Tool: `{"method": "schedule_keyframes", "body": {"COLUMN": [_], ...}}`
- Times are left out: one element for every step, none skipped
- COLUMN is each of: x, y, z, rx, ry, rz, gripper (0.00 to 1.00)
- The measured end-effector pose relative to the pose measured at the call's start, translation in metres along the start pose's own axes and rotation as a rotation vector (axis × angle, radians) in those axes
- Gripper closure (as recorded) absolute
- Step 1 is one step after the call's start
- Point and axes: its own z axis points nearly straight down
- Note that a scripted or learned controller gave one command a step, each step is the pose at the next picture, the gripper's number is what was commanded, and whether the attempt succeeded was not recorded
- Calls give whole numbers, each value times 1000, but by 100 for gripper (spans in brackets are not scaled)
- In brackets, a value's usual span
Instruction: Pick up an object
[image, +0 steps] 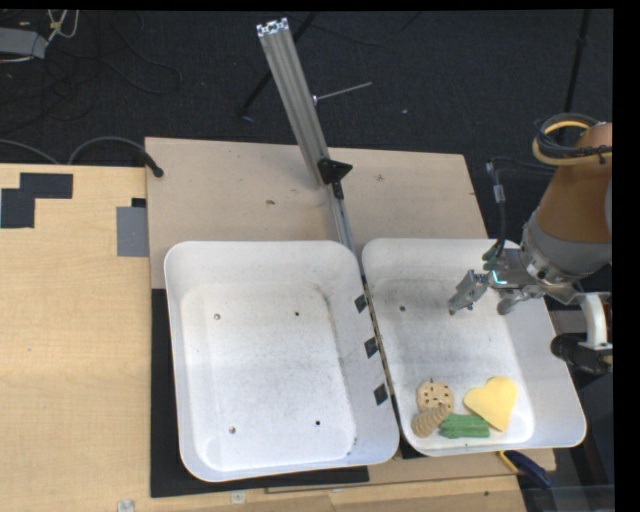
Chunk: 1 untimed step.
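Plainly, the gripper (489, 297) hung with its fingers (465, 294) spread wide and nothing between them, over the right bin (400, 262) close to its far-right rim. Bare floor lay toward the divider. Well apart, at the near edge, clustered a cookie (433, 394), yellow heart (493, 401) and green piece (465, 427).

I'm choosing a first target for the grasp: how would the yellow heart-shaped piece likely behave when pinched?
The yellow heart lies flat and low, so it probably won't roll. Its smooth look suggests it could slip. The green piece touches it, so a push may shift both.
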Motion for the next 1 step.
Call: {"method": "schedule_keyframes", "body": {"x": [0], "y": [1], "z": [-2], "rx": [-5], "ry": [-1], "rz": [1], "gripper": [0]}}
